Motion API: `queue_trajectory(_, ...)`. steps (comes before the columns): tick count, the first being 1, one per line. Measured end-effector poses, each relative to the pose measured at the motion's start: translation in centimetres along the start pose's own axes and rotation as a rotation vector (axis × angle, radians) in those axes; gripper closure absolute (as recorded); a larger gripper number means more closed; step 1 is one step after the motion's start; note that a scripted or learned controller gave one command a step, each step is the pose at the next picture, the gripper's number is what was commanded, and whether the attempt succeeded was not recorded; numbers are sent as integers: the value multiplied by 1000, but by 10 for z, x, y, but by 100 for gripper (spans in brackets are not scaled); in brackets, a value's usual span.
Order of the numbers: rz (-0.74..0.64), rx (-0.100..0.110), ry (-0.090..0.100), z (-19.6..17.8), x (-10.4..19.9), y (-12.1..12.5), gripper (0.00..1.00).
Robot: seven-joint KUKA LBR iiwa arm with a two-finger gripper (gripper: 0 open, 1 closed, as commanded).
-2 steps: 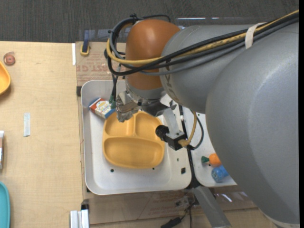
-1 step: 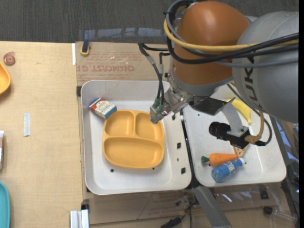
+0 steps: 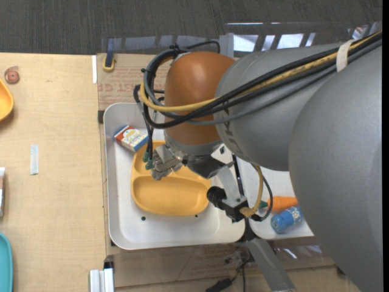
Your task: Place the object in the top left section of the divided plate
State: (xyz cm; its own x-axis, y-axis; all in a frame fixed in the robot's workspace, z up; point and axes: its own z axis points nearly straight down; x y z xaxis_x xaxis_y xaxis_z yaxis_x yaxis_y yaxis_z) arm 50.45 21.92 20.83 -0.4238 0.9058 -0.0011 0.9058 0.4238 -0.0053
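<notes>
Pale wood makes the tabletop (image 3: 55, 163), and two white bins sit on it side by side. A small box (image 3: 130, 139), blue, red and white, lies in the left bin (image 3: 118, 224), just up and to the left of the hand (image 3: 159, 163). The box sits right at the top left rim of the yellow divided plate (image 3: 170, 196). It is hard to see if the box touches the plate. The hand hangs low over the top part of the plate, close beside the box. Nothing shows between its tips, and it is too hard to see whether the hand is apart or together. Above the hand is the big grey arm (image 3: 292, 102) with its orange band (image 3: 191, 96). Far to the right of the hand, in the other bin (image 3: 267, 230), lie an orange carrot (image 3: 282, 202) and a crumpled blue thing (image 3: 285, 219), touching each other.
</notes>
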Motion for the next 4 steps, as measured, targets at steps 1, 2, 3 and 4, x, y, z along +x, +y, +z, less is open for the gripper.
queue_trajectory(1,84,-1,0,60,-27,56,100)
queue_trajectory(2,151,-2,-1,-87,-41,-44,100)
queue_trajectory(3,101,-1,-1,-24,-20,30,100)
queue_trajectory(4,-157,-3,-1,-85,-6,-29,100)
